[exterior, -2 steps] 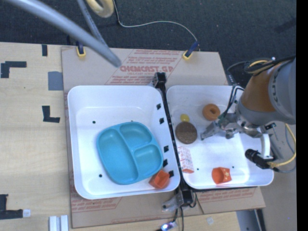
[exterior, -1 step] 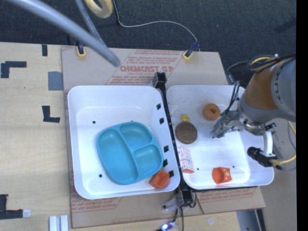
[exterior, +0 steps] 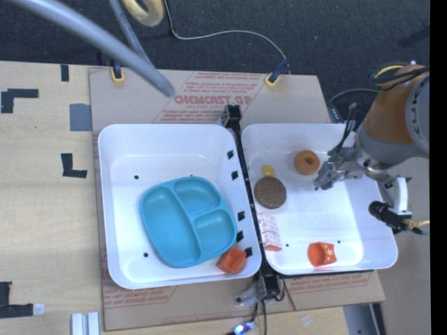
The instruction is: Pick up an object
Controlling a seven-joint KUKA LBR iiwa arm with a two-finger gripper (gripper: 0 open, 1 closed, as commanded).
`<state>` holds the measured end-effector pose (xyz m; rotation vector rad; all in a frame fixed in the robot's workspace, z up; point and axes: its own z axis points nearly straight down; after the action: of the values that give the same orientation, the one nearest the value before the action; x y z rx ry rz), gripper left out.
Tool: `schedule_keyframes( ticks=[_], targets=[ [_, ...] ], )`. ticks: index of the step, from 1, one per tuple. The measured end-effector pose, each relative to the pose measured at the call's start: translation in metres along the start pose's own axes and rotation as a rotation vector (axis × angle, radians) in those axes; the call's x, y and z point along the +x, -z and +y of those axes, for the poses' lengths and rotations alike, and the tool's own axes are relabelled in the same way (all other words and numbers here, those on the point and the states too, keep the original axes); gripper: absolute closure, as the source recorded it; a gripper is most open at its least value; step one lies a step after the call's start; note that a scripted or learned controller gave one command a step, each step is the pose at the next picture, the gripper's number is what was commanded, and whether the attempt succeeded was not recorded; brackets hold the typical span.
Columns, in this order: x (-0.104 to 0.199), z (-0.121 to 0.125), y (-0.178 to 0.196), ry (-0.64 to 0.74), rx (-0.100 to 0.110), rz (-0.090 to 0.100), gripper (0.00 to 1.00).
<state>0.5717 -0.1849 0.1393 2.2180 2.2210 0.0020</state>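
Observation:
The right bin holds a brown donut, a round dark brown cookie, a small yellow piece, a red fries carton and a white and red packet. My gripper hangs over the right bin just right of the donut, with nothing visibly between its fingers. The grey arm with its orange band comes in from the right.
The left bin holds a blue divided plate and an orange-red toy at its front right corner. A black divider runs between the bins. Cardboard lies beneath both bins, with a cable behind them.

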Motion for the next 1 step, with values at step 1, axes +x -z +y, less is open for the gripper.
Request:
schedule_keyframes(
  ticks=[1],
  targets=[
    [0.0022, -0.0017, 0.0627, 0.001, -0.003, -0.001, 1.00]
  ],
)
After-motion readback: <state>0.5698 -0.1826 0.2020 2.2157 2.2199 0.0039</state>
